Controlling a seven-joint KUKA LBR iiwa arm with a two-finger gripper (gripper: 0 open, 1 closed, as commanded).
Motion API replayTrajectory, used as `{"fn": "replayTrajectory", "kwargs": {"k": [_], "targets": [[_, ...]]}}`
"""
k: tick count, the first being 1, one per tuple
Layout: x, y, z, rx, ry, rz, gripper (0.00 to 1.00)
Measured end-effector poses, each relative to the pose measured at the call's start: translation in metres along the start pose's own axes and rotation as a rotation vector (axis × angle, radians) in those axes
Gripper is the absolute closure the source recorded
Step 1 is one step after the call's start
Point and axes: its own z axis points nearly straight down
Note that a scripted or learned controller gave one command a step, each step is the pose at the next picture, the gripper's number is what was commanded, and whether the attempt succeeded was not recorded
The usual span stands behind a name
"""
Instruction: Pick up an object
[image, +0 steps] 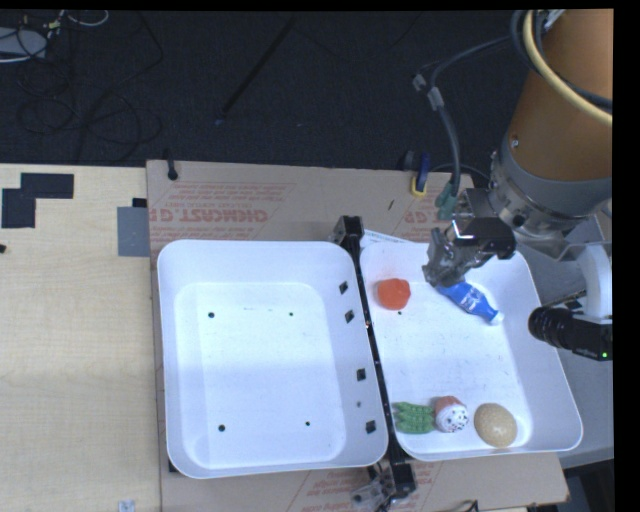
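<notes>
The blue tube (471, 299) lies tilted in the far part of the right bin (560, 400), near its far right wall. The gripper (444, 268) hangs just over the tube's upper end; whether it grips the tube, or how its jaws stand, I cannot tell, since the dark wrist hides them. An orange ball (393, 293) sits near the divider, apart from the tube. Along the near wall lie a green toy (413, 417), a spotted ball (451, 414) and a tan egg (494, 424), closely spaced. The bin's middle floor is open. The left bin (175, 300) sits beside it. The arm (560, 120) is cut off at the top edge.
</notes>
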Motion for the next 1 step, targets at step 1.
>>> {"fn": "replayTrajectory", "kwargs": {"k": [1], "targets": [[0.0476, -0.0179, 0.1250, 0.003, 0.003, 0.027, 1.00]]}}
